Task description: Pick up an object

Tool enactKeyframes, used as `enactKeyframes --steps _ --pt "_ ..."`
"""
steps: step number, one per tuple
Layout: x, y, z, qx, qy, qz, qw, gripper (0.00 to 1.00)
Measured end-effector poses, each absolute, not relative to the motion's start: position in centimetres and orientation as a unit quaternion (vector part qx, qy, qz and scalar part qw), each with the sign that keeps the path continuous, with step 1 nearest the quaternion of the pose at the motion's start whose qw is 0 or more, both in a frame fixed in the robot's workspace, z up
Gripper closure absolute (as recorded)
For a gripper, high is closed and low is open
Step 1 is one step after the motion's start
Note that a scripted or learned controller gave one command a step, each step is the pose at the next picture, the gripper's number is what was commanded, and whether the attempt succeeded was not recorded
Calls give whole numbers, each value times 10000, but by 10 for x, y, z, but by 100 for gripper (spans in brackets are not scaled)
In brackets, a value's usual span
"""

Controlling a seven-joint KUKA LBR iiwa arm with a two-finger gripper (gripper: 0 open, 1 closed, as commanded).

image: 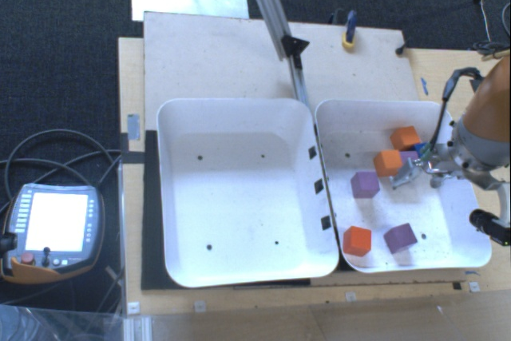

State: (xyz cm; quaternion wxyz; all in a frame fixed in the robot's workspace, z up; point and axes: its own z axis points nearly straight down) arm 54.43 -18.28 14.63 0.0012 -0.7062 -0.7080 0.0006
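You have the gripper [409, 172] low in the right bin [459, 259], touching an orange cube [388, 163] near its far edge; I cannot tell its state. No legible writing.

Right bin [335, 172] holds five small blocks: orange cube [405, 137] and orange cube [388, 163] near back, purple cube [365, 184] mid. Orange cube [357, 240] and purple cube [400, 237] sit near front wall, apart.
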Motion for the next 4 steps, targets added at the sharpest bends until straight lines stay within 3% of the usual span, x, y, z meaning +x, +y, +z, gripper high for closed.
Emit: enactKeyframes --steps 1,2,4 --pt "544 -182 94 -7063 -7080 7 16 0" --pt "546 -183 108 -7057 -7085 -10 -17 100" --pt "544 -194 200 -7060 -7082 -16 -36 100"
